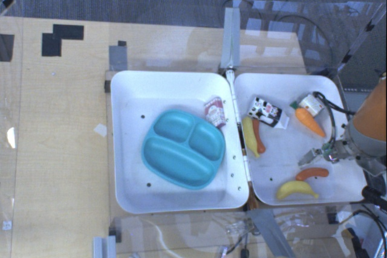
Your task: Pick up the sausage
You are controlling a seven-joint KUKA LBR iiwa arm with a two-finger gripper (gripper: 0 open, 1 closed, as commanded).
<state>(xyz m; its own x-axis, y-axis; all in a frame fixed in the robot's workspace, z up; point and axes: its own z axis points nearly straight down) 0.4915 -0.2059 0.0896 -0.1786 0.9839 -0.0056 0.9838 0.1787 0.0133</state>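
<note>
we count two sausages [259, 136] [312, 173], two bananas [248, 137] [295, 190], one carrot [310, 121] — near sausage lies left-right, by the gripper [314, 158], fingers apart.

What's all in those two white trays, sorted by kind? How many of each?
Sausages: 2
Bananas: 2
Carrots: 1
Blue divided plates: 1
Small red packets: 1
Black-and-white packets: 1
Total: 8
</note>
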